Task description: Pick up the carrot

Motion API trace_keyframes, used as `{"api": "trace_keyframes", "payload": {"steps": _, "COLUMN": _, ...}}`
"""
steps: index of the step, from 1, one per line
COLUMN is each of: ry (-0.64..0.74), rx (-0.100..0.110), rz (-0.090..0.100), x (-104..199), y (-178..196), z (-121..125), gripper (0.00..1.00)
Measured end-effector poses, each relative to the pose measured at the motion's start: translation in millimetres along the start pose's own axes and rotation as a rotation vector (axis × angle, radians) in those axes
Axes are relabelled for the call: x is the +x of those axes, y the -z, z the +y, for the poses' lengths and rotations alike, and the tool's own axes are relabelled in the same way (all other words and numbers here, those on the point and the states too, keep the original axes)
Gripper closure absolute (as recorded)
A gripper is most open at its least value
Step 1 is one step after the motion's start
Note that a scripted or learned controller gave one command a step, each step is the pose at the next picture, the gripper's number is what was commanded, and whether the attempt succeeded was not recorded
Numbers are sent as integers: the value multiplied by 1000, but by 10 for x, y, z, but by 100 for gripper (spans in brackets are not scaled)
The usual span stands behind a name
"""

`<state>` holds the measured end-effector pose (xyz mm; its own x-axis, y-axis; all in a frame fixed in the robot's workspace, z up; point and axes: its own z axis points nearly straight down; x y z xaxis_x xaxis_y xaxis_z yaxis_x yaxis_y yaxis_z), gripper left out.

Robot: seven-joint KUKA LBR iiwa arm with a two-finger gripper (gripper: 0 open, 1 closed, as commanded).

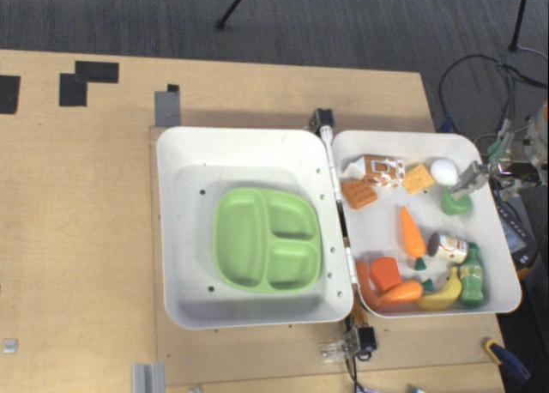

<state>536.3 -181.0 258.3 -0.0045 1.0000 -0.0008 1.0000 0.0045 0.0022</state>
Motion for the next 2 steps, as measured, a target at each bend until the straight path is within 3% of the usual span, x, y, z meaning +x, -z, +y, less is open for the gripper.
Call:
{"api": "trace_keyframes", "payload": {"steps": 1, "ry": -165, "rx": 4, "rz": 2, "x": 732, "y": -1293, "z": 23, "gripper": 0}}
{"api": "trace_keyframes", "payload": {"steps": 2, "ry": -10, "rx": -2, "rz": 1, "x": 693, "y": -1718, "z": 107, "gripper": 0}}
